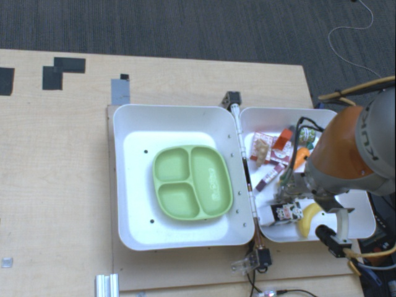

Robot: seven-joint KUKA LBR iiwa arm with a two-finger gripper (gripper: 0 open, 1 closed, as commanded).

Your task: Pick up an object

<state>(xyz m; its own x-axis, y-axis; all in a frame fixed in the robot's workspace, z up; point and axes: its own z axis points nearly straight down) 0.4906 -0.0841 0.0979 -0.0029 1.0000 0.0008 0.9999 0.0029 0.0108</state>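
Arm w/ gripper [289,193] is low in the right bin [365,224], over the clutter near its left wall. Can't tell the tool's state from this angle, so no pick confirmed; grasp and lift prob. still left. Candidates: banana [307,219] at near edge, small dark packet [284,212] just left of it, snack packs [263,147] farther back. Left bin [133,184] holds a green divided plate [193,182]. Pale wood bench [55,178], grey carpet [185,17] beyond.
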